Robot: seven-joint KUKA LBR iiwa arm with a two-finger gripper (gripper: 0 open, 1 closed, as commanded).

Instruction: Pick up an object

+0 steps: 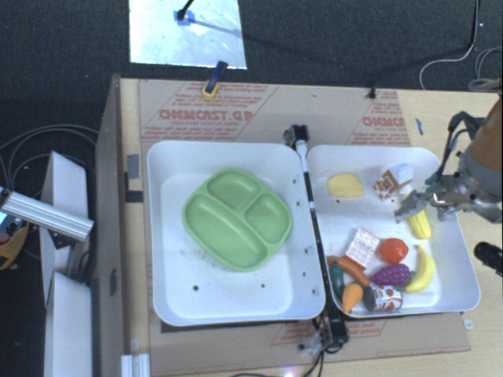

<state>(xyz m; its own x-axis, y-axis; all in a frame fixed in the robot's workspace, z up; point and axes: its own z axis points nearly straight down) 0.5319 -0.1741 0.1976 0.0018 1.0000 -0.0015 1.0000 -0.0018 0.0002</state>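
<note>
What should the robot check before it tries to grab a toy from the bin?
1. Toys within reach: ok. The corn lies right by the gripper in the right bin.
2. Gripper holding nothing: ok, nothing shows between its fingers.
3. Fingers open enough: cannot tell.
4. Target standing apart: ok. The corn touches no other toy; the tomato, grapes and banana crowd together nearer the front.
5. Gripper lined up over the corn: cannot tell, it sits just beside it.
6. Green plate out of the way: ok, in the left bin.
</note>
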